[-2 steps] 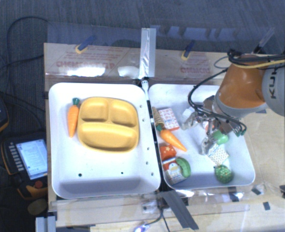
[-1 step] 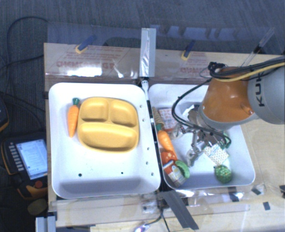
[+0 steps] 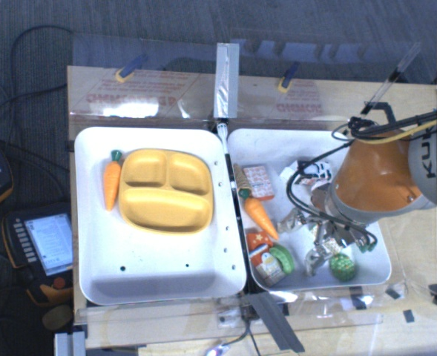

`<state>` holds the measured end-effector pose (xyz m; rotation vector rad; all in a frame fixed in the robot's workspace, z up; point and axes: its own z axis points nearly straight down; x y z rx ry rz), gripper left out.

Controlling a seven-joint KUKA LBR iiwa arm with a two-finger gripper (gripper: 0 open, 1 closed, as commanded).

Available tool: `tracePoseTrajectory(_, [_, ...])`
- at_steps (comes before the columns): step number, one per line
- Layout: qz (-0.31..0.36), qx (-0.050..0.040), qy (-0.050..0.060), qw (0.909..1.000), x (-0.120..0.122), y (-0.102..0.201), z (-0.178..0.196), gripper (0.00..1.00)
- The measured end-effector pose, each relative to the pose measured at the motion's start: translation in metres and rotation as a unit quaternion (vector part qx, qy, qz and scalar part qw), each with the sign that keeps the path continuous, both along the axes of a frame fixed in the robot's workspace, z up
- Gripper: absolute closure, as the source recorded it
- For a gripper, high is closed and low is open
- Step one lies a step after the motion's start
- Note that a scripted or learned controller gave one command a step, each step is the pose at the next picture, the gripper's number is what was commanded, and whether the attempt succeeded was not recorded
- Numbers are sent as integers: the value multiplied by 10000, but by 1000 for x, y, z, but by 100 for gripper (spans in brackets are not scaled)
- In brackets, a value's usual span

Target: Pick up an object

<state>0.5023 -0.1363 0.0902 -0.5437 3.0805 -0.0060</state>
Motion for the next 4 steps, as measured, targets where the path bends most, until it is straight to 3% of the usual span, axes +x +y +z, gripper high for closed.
tracePoseTrajectory(1, [718,-23,3,9974,13,-80,0,0])
tracePoseTrajectory(2, [399,-13,10,9992,90,-87,-1,0])
tracePoseTrajectory(3, [382,5,10,9993,54,-85,-1,0])
tracePoseTrajectory(4, [376,1,-11,9993,55,-85,11,100])
